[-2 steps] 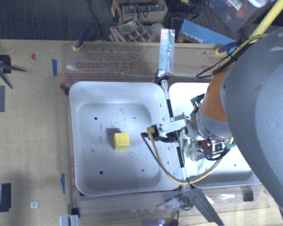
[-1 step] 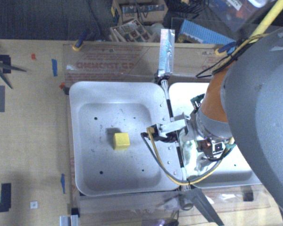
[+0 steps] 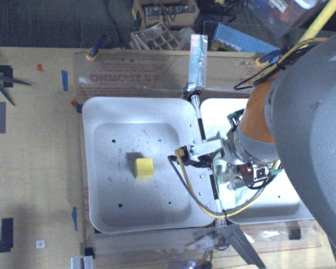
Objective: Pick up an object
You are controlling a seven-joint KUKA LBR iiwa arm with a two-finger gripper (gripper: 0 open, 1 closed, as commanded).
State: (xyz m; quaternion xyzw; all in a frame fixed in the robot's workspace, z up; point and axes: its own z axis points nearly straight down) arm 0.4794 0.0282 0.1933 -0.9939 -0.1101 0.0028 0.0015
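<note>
Plainly small yellow cube point(image 3: 144, 168), boxy, in left bin point(image 3: 101, 116)

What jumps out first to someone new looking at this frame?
The grey arm with its orange band fills the right side, reaching over the right bin toward the divider. Next, a lone yellow block sits near the middle of the left bin. The pincer sits by the divider, apart from the block, trailing a yellow cable.

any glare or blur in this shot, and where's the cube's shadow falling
Camera view: the right bin is blown out to near white, while the left bin is evenly lit; the yellow cube is sharp and casts a soft shadow up and to its left; the arm near the lens looks soft and blurred.
</note>
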